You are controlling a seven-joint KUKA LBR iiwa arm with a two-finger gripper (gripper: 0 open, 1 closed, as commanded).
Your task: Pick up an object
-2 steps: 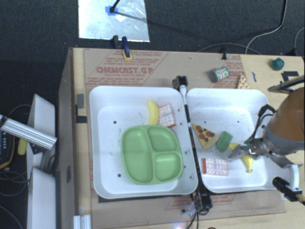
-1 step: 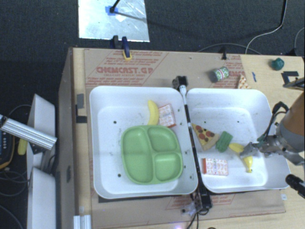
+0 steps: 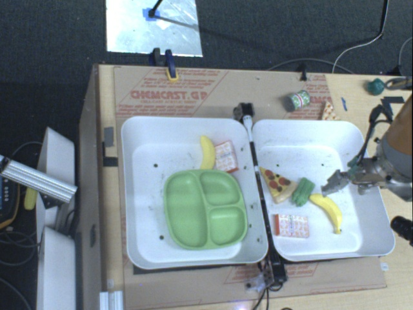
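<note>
The right bin [image 3: 310, 134] holds a pizza slice [image 3: 277, 185], a green toy [image 3: 303, 191], a yellow banana [image 3: 328, 210] and a small red-and-white packet [image 3: 291, 225]. My gripper [image 3: 337, 181] reaches in from the right, low over this bin, just right of the green toy and above the banana's upper end. Nothing shows between its tips. The left bin [image 3: 148, 134] holds a green divided plate [image 3: 205, 208], a second banana [image 3: 206, 152] and another red-and-white packet [image 3: 225, 156].
A small green can [image 3: 299, 99] and a cracker-like piece [image 3: 328, 111] lie on the cardboard behind the right bin. A black divider bar [image 3: 253, 166] runs between the bins. Cables trail at the back right.
</note>
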